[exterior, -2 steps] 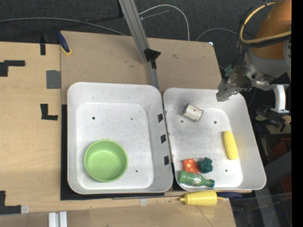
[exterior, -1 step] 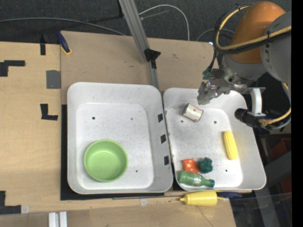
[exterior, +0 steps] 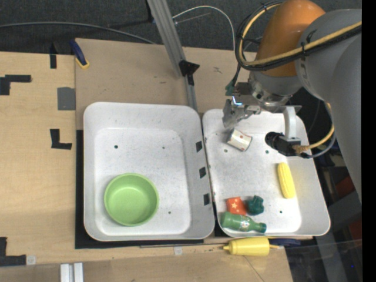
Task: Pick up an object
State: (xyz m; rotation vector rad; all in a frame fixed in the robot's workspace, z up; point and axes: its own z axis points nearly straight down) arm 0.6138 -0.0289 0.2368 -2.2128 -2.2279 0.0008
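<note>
My gripper (exterior: 235, 119) hangs over the far end of the right bin (exterior: 305, 219), near that bin's inner wall, and the thing closest to it is a small white cup (exterior: 239, 139) lying on its side on the bin floor. The cup sits just beside and slightly toward the near side of my fingertips, a touch further from the inner wall than they are. Its long axis runs at a slant across the bin, with the open or darker end turned toward the middle of the bin. From this angle I cannot tell whether my fingers are apart or together, since the wrist and cabling crowd that spot, and I see nothing held between them. So the move, as I judge it, turns on a short shift toward the near side and a little outward, with the fingers set across the cup's short width and not along its length. The other candidates lie well apart from me: a yellow corn cob (exterior: 285, 180) along the outer side, and an orange piece (exterior: 235, 205), a dark green piece (exterior: 255, 204) and a green bottle (exterior: 242, 222) clustered at the near end. The green bowl (exterior: 131, 200) sits in the left bin (exterior: 141, 113), farther still.
</note>
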